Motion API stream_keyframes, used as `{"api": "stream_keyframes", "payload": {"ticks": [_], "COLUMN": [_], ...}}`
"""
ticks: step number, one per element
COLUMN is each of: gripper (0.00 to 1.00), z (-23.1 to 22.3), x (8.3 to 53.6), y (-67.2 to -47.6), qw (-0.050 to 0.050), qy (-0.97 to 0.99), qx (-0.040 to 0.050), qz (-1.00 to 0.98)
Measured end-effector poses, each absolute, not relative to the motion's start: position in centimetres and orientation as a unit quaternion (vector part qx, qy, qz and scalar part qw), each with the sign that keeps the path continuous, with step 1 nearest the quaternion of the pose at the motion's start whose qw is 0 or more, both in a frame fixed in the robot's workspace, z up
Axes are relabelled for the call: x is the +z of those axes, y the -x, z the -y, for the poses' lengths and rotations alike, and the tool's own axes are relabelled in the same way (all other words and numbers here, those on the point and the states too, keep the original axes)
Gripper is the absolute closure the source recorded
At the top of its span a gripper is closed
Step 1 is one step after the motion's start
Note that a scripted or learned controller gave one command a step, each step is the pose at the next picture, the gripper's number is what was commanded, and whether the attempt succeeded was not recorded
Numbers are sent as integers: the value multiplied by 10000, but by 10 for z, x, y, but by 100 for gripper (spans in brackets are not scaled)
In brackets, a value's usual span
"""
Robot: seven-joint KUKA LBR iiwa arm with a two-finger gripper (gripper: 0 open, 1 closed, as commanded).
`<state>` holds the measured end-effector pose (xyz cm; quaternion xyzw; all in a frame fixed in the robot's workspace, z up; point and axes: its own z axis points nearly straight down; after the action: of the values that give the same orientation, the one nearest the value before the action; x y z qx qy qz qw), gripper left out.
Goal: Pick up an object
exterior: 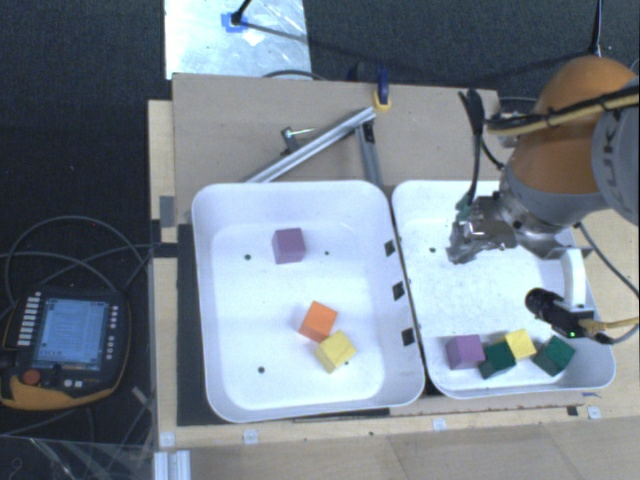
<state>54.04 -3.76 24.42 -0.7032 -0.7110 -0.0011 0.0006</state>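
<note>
Bench (440, 128): tan board top, two shallow white bins sitting on it side by side, left bin (215, 298) and right bin (600, 368), touching at the middle. Metal rod (310, 146) lies diagonally on the board behind the left bin.

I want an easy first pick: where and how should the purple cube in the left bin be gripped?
Take the purple cube from straight above, across two opposite flat side faces. It sits flat and alone in the left bin, well apart from the orange cube and yellow cube, which touch each other, so the jaws likely have room on every side.
</note>
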Motion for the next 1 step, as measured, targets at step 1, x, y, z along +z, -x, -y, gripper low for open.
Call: {"api": "stream_keyframes", "payload": {"ticks": [1], "gripper": [100], "z": [-9], "x": [246], "y": [-540], "qw": [1], "qy": [7031], "qx": [-14], "qz": [7110]}}
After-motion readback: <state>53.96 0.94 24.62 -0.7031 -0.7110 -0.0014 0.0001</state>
